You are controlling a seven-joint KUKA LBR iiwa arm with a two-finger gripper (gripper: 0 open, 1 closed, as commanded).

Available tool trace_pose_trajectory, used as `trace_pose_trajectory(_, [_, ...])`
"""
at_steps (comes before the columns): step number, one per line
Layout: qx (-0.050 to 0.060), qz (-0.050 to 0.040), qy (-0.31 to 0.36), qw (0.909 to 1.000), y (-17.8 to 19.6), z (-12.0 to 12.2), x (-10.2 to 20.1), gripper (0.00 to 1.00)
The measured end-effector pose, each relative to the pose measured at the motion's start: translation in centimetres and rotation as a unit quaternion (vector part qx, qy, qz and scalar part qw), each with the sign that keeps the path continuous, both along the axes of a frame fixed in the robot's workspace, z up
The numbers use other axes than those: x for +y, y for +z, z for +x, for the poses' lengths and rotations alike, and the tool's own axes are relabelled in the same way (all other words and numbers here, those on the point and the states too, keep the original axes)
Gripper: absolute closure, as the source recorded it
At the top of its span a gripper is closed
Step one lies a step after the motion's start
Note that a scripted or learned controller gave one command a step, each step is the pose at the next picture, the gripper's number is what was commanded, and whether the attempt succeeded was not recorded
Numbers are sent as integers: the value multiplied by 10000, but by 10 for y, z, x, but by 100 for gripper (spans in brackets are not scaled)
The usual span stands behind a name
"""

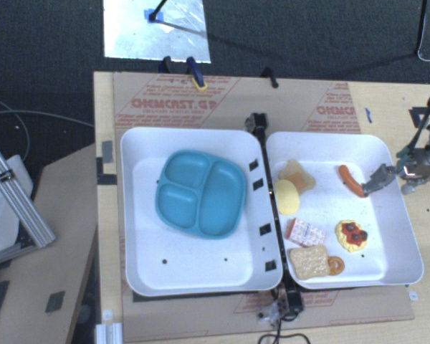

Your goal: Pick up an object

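The right bin (387,260) holds several toy foods. An orange sausage (351,180) lies near its upper right. A yellow round piece (287,196) rests against a tan piece (299,173) at the left wall. Lower down are a red-and-white packet (305,231), a slice of toast (309,261), a small brown ring (335,265) and a yellow tart with red topping (351,235). My gripper (394,182) hovers over the bin's right rim, open, with nothing between its fingers. Its left fingertip (378,178) is just right of the sausage.
A blue divided plate (201,193) lies in the left bin (140,264). A black divider with clips (265,206) runs between the bins. Cardboard (222,95) lies under both bins. A metal frame (14,199) stands at the far left.
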State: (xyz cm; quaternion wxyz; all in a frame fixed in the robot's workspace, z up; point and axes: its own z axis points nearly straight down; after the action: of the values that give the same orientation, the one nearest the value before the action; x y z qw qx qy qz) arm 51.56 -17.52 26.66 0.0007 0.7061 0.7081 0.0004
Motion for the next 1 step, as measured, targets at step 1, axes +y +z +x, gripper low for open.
trace_pose_trajectory(1, [64,29,0,10000,-148,-30,36,0])
